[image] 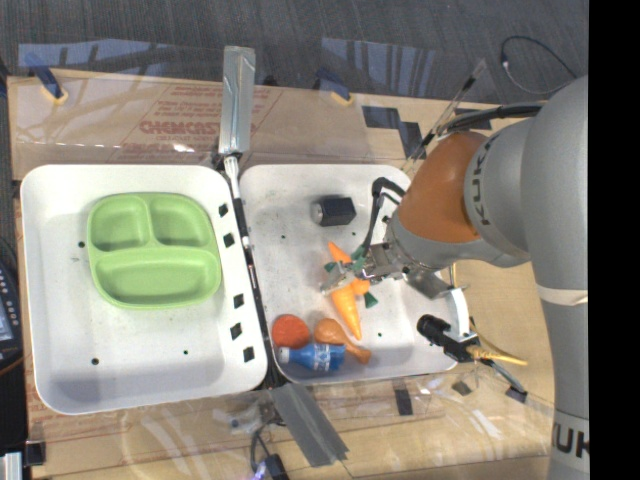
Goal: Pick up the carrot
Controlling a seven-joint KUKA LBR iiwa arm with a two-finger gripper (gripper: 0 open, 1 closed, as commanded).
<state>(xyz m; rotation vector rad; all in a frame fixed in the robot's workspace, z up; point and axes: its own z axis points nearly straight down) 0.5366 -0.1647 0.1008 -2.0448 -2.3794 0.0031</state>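
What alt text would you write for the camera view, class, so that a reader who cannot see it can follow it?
A grey and orange robot arm reaches from the right into the right white bin, its tool just above an orange carrot. That bin also holds a black block, a tomato and a blue bottle; the left bin holds a green divided plate.

Both bins (60, 368) are white. The tray (153, 248) is light green. The carrot (347, 308) is orange with green at its top, the bottle (312, 359) blue, the block (334, 210) black; a reddish-orange ball (290, 329), perhaps a tomato.
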